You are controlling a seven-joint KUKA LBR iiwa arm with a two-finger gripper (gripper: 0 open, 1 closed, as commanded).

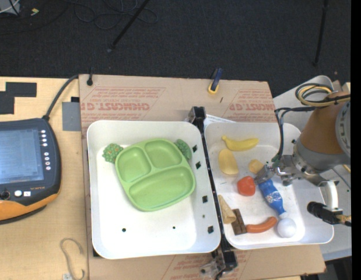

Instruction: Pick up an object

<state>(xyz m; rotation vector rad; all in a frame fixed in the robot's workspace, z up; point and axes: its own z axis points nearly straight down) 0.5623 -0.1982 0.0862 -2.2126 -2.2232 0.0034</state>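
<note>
The right bin point(320, 235) holds a yellow banana point(239, 143), a pale yellow pear-shaped piece point(228, 163), a small yellow cube point(255, 166), a red tomato point(246, 185), a blue bottle point(271, 197), an orange sausage point(262, 226), a white ball point(286, 228) and a brown block point(234, 217). The arm point(323, 136) reaches in from the right. My gripper point(277, 172) hangs low over the bin, just above the upper end of the blue bottle and right of the yellow cube.
The left bin point(110, 226) carries a green divided plate point(157, 174) with frog-like feet. A tablet point(20, 156) lies on the bench at far left. A black clip point(196, 114) joins the bins at the back, and cables loop near the arm.
</note>
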